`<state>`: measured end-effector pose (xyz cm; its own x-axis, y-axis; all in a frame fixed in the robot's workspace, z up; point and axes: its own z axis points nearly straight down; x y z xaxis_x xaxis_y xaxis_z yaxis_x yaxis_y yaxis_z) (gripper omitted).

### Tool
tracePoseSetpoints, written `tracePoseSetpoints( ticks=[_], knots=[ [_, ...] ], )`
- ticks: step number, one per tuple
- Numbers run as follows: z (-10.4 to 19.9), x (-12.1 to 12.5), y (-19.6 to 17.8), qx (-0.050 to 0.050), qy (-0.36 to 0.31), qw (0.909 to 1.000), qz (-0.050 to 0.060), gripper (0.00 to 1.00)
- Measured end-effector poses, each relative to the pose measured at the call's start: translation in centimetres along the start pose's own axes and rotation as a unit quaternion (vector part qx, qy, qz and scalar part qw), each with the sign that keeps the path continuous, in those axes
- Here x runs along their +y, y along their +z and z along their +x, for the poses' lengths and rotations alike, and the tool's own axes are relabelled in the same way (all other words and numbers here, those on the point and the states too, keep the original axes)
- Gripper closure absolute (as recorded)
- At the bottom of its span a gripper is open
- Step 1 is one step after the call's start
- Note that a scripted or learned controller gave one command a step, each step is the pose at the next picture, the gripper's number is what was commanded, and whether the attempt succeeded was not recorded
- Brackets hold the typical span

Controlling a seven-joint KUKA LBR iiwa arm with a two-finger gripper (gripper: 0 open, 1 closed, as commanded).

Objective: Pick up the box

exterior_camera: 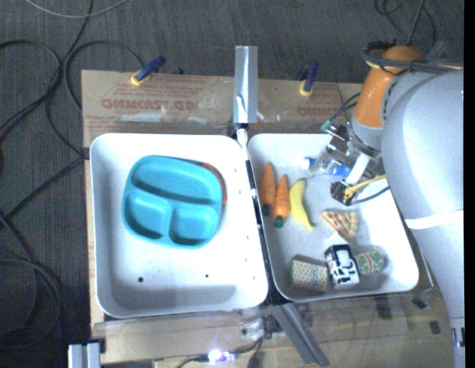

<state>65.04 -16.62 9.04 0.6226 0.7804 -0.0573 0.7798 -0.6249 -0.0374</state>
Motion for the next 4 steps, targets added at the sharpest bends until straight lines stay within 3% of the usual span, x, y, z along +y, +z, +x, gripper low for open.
tracePoseSetpoints(
  ticks=[1, 2, 3, 4],
  knots=[
    [-3.1, 2.5, -0.7, 0.020, 0.015, 0.9996, 0.009, 0.00],
    [-2.2, 2.0, -0.2, 0.015, 0.016, 0.9998, -0.003, 0.00],
    [-0.7, 0.3, -0.1, 0.017, 0.028, 0.9993, -0.018, 0.00],
    [-0.2, 0.4, -0.2, 0.012, -0.027, 0.9994, -0.018, 0.00]
  ],
)
